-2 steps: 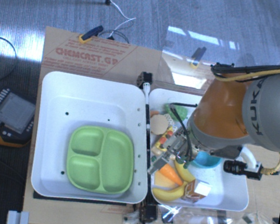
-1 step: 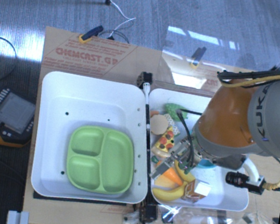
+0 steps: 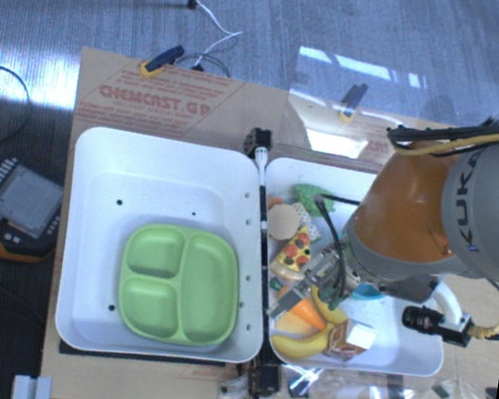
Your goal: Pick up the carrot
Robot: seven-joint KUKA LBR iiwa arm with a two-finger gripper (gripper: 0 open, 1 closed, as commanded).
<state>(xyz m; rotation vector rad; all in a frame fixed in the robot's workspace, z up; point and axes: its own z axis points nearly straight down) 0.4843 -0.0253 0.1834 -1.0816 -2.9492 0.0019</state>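
**Arm low over the right bin, tool at the carrot**

The desk (image 3: 153, 99), a brown board with red lettering, fills the middle of the frame and carries two white bins side by side. The left bin (image 3: 108, 172) sits centre left; the right bin (image 3: 412, 356) sits centre right, much of it hidden by the arm (image 3: 435, 214), whose grey body and orange band come in from the right edge.

Inside the left bin, toward its lower middle, lies a green tray (image 3: 181, 285) with three compartments.

The tool (image 3: 316, 284) reaches down into the left part of the right bin, among a cluster of toy food. Whether it is released or clenched cannot be told, since its tip is lost in the clutter.

The carrot (image 3: 302, 312), orange, lies in the lower left of the right bin, just below the tool and touching the banana (image 3: 302, 343), which curves beneath it. A pizza slice (image 3: 294, 255) lies just above, an egg-like piece (image 3: 284, 218) above that, and something green (image 3: 308, 195) near the bin's top edge. A small white and brown block (image 3: 354, 339) sits right of the banana.

At the far left of the frame, off the desk, rests a pendant (image 3: 13, 208).
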